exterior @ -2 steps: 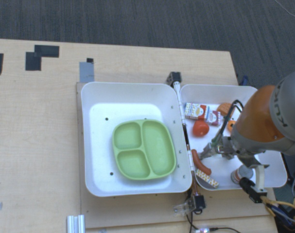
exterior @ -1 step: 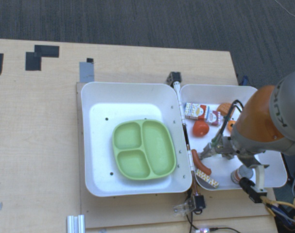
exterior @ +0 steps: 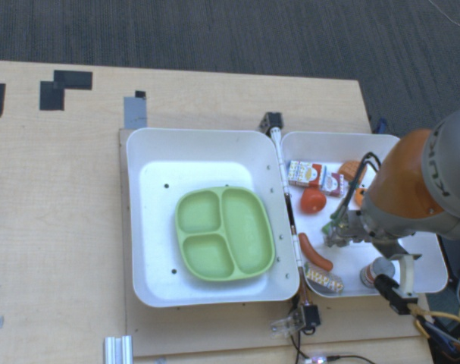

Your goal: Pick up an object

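Observation:
The right bin (exterior: 332, 144) holds several small items. A red tomato (exterior: 313, 201) lies near its left wall, with a red and white carton (exterior: 306, 174) just behind it and an orange piece (exterior: 350, 169) further right. A red sausage (exterior: 315, 252) lies toward the front left, beside a round grey lid-like piece (exterior: 324, 282). My gripper (exterior: 339, 232) hangs low over the middle of this bin, right of the tomato and above the sausage. The grey and orange arm hides the bin's right half.
The left bin (exterior: 150, 203) holds a green three-compartment plate (exterior: 225, 233). A small round can (exterior: 372, 274) stands at the front of the right bin, under the arm. Cables and a black clamp (exterior: 272, 121) sit at the bins' edges.

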### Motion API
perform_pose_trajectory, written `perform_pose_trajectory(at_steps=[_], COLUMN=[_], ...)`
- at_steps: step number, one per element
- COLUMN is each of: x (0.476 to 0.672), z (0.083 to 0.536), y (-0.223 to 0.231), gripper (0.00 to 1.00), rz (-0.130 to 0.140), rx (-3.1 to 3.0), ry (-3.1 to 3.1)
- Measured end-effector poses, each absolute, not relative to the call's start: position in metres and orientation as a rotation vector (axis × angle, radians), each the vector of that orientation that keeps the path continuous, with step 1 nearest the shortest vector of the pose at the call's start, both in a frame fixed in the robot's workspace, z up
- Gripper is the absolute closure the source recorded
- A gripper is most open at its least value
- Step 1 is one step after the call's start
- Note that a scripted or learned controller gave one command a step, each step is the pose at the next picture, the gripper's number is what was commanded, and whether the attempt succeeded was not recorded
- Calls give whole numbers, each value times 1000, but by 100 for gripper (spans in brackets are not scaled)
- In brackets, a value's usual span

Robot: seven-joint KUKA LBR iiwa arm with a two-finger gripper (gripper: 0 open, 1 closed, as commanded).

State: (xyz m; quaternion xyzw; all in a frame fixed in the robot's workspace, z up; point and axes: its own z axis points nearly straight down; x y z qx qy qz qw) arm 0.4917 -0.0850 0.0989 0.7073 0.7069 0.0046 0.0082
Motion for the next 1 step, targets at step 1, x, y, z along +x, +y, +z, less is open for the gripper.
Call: perform_pose_trajectory(at_steps=[1], x=[492], z=[99], y=[-85], gripper=[0], rz=[14], rx=[2210], ry=[2210])
